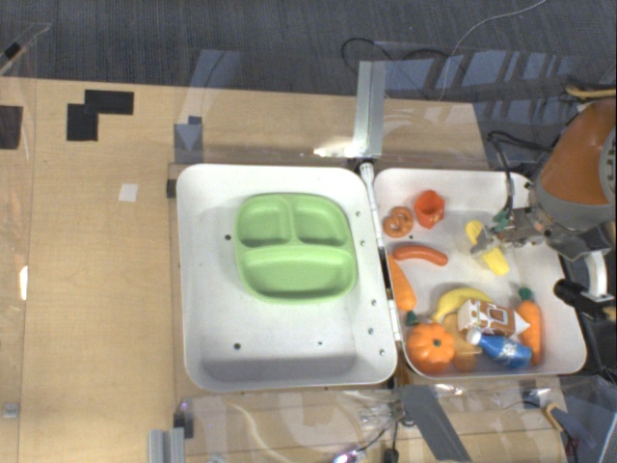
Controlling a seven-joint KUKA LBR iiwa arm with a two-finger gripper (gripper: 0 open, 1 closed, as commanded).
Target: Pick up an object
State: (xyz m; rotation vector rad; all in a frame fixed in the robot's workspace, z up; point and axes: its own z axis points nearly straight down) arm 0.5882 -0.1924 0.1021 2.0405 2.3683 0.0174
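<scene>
Just below the gripper point(508, 226), whose state I cannot tell, lies a yellow block point(495, 260). Beyond it sit a red sausage point(420, 254) and orange cup point(429, 207). Farthest off, the green tray point(294, 246) fills the left bin point(207, 287).

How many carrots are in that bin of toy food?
2. One carrot lies along the left wall of the right bin, beside the pumpkin. The other carrot stands near the right wall. More could hide under the pile.
</scene>
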